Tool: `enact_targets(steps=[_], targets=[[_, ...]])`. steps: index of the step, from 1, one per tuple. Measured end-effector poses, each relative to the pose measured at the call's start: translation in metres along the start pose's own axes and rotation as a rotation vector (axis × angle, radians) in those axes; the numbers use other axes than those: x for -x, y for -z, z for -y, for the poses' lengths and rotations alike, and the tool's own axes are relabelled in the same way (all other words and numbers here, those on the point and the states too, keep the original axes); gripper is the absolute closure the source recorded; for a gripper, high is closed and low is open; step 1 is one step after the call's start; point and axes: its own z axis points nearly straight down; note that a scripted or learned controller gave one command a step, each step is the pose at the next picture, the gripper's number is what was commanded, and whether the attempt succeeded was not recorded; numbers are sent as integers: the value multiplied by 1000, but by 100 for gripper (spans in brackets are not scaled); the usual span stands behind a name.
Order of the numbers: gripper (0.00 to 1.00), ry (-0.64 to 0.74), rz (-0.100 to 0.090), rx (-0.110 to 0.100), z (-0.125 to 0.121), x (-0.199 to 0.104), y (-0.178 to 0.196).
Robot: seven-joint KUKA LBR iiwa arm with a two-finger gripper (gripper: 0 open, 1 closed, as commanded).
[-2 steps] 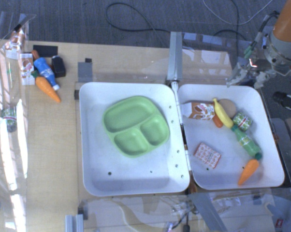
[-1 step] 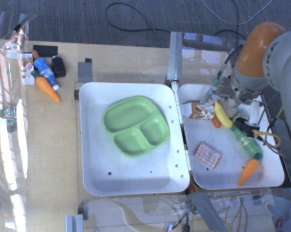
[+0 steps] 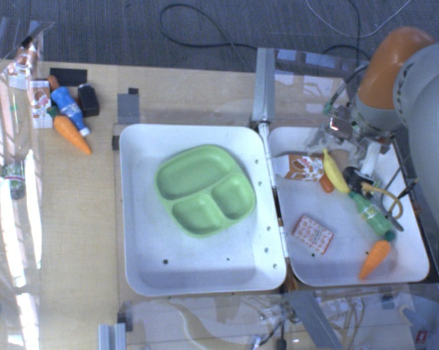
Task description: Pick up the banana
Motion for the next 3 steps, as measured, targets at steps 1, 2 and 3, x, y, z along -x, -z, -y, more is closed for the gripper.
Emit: enact_targets(steps=[1, 2, 3], targets=[[0, 46, 1, 18, -17, 16, -37], [100, 50, 1, 27, -20, 16, -21], [100, -108, 0, 0, -17, 3, 57]])
